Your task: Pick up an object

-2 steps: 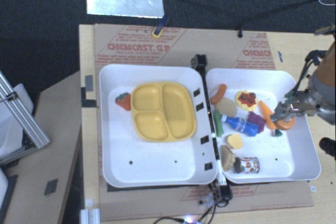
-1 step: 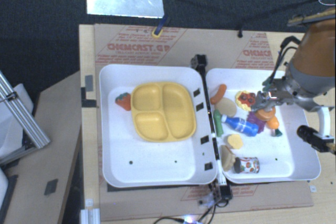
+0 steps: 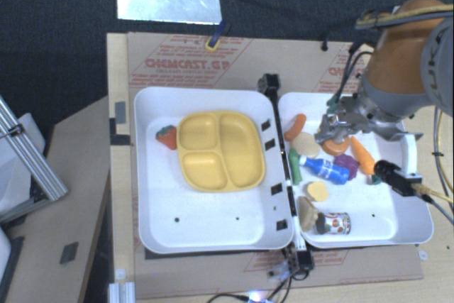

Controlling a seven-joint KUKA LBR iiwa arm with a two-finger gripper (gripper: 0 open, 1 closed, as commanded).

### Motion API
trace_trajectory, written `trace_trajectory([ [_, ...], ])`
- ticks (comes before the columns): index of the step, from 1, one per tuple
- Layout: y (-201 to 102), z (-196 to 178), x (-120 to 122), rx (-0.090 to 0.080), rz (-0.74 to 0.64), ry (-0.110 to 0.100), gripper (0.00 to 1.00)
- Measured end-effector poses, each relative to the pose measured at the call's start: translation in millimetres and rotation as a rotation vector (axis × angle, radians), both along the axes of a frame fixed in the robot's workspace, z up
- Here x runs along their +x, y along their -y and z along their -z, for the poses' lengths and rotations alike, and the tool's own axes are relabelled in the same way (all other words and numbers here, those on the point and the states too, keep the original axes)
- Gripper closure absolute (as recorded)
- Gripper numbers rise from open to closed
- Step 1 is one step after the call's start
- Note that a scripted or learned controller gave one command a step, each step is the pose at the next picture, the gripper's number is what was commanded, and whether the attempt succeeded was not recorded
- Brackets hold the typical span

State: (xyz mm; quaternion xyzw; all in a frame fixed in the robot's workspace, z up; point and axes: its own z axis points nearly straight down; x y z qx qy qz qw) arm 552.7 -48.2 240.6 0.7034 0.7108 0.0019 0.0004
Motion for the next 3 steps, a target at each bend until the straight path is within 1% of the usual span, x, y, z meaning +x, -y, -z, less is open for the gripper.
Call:
trace_trajectory([
  [1, -54, 18, 25, 0.000, 0.000, -0.001, 1.00],
  [2, -77, 7, 40, -0.001, 0.003, 0.001, 1.00],
  [3, -79, 25, 29, -0.002, 0.008, -0.003, 1.00],
])
